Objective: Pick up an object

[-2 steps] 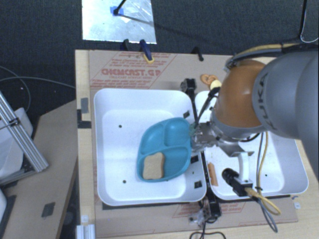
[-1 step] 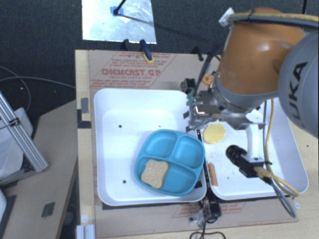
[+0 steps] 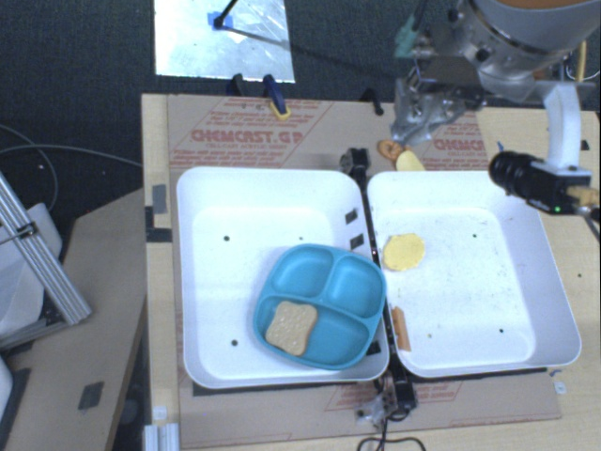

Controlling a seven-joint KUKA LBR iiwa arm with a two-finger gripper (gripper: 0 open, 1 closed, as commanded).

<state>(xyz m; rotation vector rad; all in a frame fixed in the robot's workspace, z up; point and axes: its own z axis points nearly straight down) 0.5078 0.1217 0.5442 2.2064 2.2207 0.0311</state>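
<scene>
A dark carpeted floor [image 3: 75, 54] surrounds the wooden bench [image 3: 160, 280], with a shiny sheet [image 3: 222, 26] behind it.

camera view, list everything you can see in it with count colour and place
bins: 2, white, side by side on the bench
plate: 1, blue, divided, in the left bin by the shared wall
toast slice: 1, tan, in the plate's near-left section
yellow disc: 1, pale yellow, in the right bin near its left wall
stick: 1, orange-brown, along the right bin's left wall, near side
small pieces: 2, brown and yellow, on the bench behind the right bin
clip: 1, blue and yellow, on the bench's far edge
shiny sheet: 1, silvery, beyond the bench
arm: 1, grey with orange, top right
gripper: 1, grey metal, above the small pieces
</scene>
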